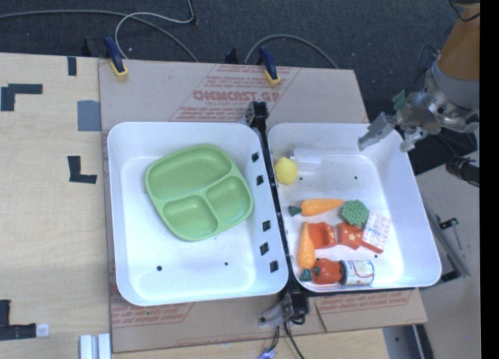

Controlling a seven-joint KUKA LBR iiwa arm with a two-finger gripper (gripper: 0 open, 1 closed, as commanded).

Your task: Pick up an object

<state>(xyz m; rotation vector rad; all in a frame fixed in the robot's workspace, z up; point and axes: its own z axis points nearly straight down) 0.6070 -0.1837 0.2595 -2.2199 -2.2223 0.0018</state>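
Observation:
The right bin (405, 186) holds several toy foods: a yellow lemon (286, 170), a carrot (321, 207), a green broccoli piece (355, 212), a red-and-white packet (376, 231), a red carton (341, 236), an orange vegetable (306, 248) and a can lying on its side (345, 272). My gripper (391, 136) hangs over the bin's back right corner, above and behind the foods. It is open, its two fingers spread, with nothing between them.
A green divided plate (199, 190) lies in the left bin (125, 217). The ridge between the bins (269, 193) carries black clips. Blue clamps (117, 59) pin the cardboard at the back, and cables run behind.

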